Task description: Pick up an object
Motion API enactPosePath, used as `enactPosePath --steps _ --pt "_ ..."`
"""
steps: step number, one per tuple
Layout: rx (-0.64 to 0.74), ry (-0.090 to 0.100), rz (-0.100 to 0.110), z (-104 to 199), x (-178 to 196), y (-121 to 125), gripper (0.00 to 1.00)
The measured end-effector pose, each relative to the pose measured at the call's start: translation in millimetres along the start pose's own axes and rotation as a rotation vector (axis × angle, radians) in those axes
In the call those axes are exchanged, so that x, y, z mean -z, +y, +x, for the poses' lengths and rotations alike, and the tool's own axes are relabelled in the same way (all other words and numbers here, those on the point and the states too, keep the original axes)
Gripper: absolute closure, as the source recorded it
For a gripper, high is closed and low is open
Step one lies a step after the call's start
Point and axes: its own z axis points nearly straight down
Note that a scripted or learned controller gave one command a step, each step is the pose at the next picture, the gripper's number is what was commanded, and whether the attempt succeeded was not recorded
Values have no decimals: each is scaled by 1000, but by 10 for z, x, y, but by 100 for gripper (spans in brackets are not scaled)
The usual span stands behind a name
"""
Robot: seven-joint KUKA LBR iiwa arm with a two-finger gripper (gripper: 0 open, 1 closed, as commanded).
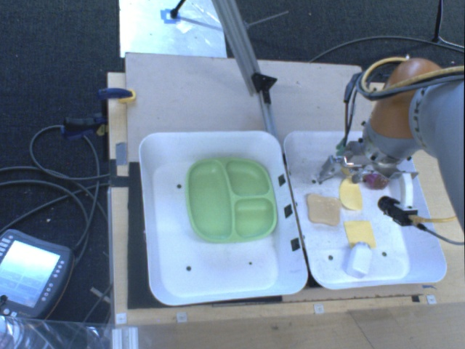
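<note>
Right bin (436,267): fingers (341,167) low nr yellow slice (351,194).

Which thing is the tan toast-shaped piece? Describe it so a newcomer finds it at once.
Start at the right-hand white bin, the one the grey arm reaches into. Near that bin's left wall, below the gripper, lies the tan toast-shaped piece. It is flat, roughly square and dull beige, unlike the bright yellow oval to its right, the yellow square lower right, and the small white bottle below.

pale green three-compartment plastic tray (232,199), two glossy white shallow bins (163,217), tan toast-shaped piece (324,209), yellow flat square (360,233), pale yellow oval slice (351,194), small white block (358,260), beige surface (189,93)
</note>
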Motion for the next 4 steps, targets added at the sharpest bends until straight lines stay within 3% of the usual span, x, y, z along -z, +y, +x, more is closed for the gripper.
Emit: enactPosePath --steps 1,2,4 --pt "0 -1 -5 1 -70 8 0" --pt "0 -1 -8 1 47 19 100" --pt "5 -2 -11 9 936 102 100"
